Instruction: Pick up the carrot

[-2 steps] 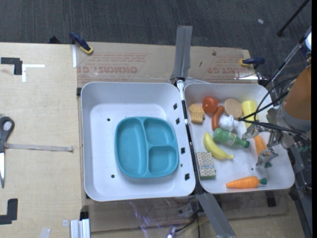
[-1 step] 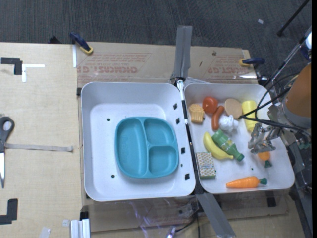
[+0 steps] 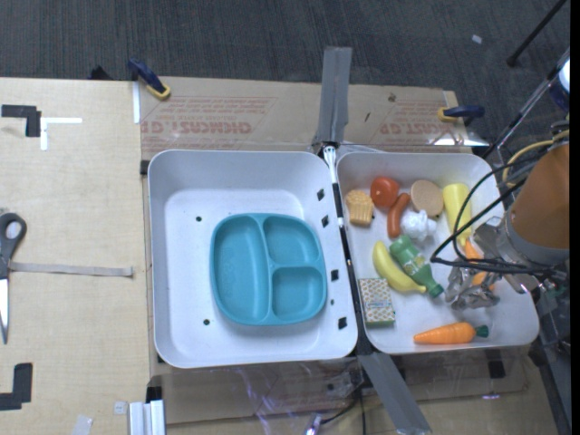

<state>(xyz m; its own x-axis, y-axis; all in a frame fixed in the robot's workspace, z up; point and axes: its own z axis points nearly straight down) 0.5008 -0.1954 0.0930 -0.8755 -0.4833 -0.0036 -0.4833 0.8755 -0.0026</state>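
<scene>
Orange, the carrot [image 3: 445, 334] lies free at the right bin's [image 3: 521, 335] front edge. The gripper [image 3: 473, 288] hovers just above it, cable-tangled; its jaws perhaps empty, their spread unreadable.

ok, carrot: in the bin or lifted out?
In. The carrot lies flat on the right bin floor by its near wall, apart from the gripper.

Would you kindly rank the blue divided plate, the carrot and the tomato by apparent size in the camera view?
1. blue divided plate, by far the largest
2. carrot
3. tomato, smallest
</scene>
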